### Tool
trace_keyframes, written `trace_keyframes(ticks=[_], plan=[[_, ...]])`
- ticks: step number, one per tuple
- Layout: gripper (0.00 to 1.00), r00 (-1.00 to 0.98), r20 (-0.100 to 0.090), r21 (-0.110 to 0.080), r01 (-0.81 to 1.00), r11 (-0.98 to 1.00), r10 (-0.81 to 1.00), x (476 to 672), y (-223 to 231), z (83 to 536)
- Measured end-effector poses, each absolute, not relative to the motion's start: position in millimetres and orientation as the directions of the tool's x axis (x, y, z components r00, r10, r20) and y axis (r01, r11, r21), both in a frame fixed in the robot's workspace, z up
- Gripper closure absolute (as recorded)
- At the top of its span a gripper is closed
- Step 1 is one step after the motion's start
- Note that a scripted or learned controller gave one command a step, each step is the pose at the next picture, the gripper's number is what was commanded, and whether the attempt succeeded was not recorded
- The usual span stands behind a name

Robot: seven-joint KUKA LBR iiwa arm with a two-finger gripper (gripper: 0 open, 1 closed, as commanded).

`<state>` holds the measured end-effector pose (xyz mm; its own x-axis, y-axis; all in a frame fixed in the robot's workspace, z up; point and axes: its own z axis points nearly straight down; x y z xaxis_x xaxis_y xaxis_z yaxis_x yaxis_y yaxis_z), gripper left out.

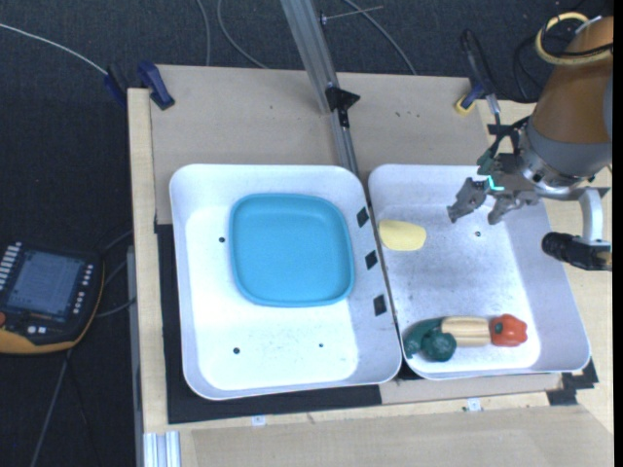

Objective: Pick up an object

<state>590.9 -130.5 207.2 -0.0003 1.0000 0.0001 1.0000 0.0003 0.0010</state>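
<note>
Camera view, upper right of frame: gripper point(479, 207), fingers spread apart, nothing between them, above the right bin point(545, 353). Yellow object point(402, 235) at that bin's left wall, mid-frame. Green object point(431, 342), tan block point(465, 331) and red object point(507, 330) in a row, lower right. Blue tray point(291, 249) in the left bin point(200, 290).

Both bins look like smooth white plastic: left bin point(195, 358), right bin point(545, 358), the right one's floor scuffed grey. Blue plate point(292, 249) matt plastic, even finish. Bench top point(243, 115) pale unfinished wood, dull. Pole point(311, 37) brushed metal, ribbed. Arm's orange band point(574, 90) satin, slight sheen. Yellow piece point(402, 234), green one point(431, 342) and red one point(507, 330) smooth, plastic-looking
</note>
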Motion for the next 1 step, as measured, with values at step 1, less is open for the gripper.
trace_keyframes(ticks=[1], plan=[[0.0, 0.0, 0.0, 0.001, 1.0, 0.0, 1.0, 590.8, -130.5, 207.1]])
